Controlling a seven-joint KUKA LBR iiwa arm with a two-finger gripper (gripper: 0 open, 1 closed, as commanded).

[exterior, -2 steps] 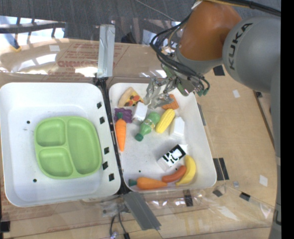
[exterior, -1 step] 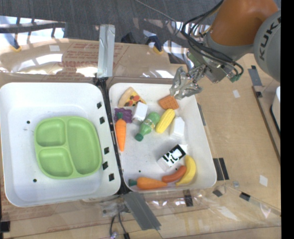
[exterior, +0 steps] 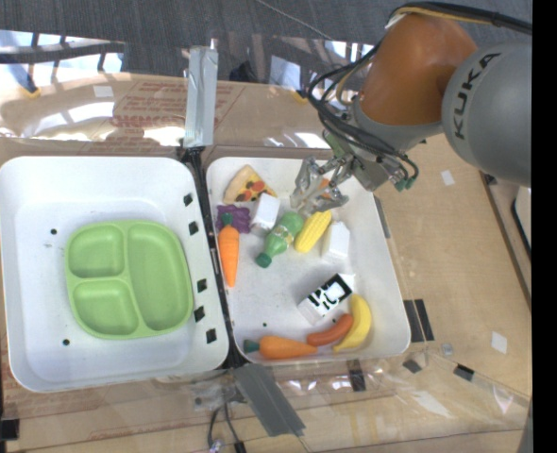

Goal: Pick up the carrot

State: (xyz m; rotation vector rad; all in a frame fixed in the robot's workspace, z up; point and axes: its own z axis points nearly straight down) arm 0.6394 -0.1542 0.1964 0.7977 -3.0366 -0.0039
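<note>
on the bench (exterior: 448, 234), the right bin (exterior: 378, 253) crowds toys; the carrot (exterior: 228, 253) lies against its left wall, apart from the tool (exterior: 318, 189), whose grip i cannot tell.

Grey arm (exterior: 486, 83) reaching in from right, wrist bent down, tool (exterior: 318, 189) lowered

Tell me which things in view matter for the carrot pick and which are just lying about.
Belongs to the job:
- carrot, by the right bin's left wall
- end effector, above the bin's upper part

Lying about:
- second carrot
- corn cob
- green bottle
- banana
- pizza slice
- green divided plate, left bin
</note>
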